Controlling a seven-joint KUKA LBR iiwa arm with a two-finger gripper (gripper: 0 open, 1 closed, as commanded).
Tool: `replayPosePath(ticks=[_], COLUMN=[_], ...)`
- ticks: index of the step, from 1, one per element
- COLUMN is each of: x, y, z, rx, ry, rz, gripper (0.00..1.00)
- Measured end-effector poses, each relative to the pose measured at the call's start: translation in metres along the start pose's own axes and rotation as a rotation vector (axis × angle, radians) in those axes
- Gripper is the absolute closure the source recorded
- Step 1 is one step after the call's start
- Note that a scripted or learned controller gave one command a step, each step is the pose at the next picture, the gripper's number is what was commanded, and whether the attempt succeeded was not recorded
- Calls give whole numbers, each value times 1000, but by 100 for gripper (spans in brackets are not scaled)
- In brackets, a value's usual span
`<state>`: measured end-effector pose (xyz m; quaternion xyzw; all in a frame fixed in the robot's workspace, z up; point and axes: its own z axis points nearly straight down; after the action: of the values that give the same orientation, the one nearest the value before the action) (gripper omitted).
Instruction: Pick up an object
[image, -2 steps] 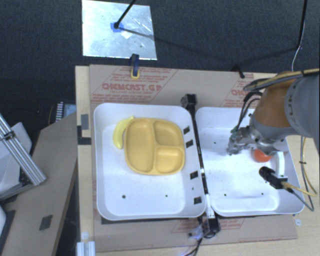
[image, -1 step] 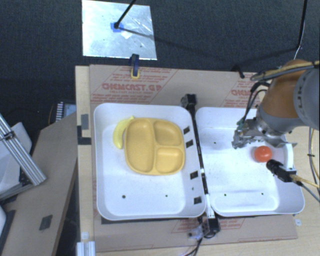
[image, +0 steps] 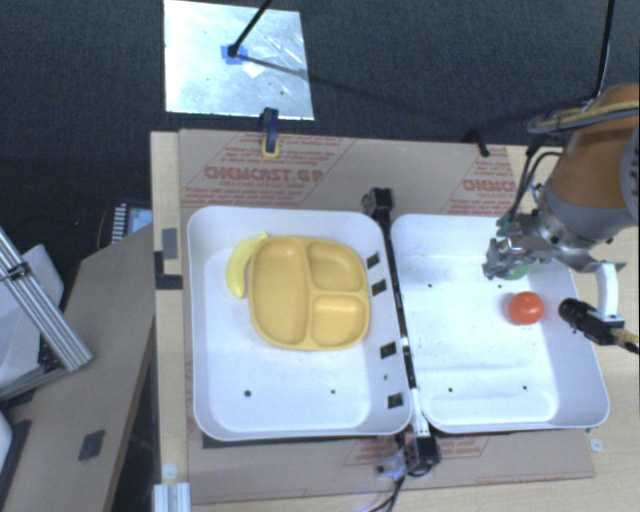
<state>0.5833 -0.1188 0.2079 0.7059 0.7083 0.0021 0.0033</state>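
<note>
Orange ball (image: 525, 308) just below the pincer (image: 503, 262), grip state unclear; yellow divided plate (image: 306, 292) in the left bin (image: 290, 400)

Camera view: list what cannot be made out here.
- Tool: camera view; fingers blur into the wrist hardware, so open or shut cannot be told.
- Banana: mostly hidden beneath the yellow divided plate.
- Arm: cut off by the right edge.
- Orange ball: too small to identify surely.

Orange ball (image: 525, 308): small, round, resting on the right bin (image: 470, 395) floor, just below and slightly right of the gripper (image: 507, 262). Not between its fingers; apart from it.
</note>
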Motion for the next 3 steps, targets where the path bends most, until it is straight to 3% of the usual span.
replayPosePath(ticks=[1,3], x=[0,97], y=[2,4], z=[-50,-35], rx=[0,5], ry=[0,3], rz=[-1,-6], gripper=[100,100])
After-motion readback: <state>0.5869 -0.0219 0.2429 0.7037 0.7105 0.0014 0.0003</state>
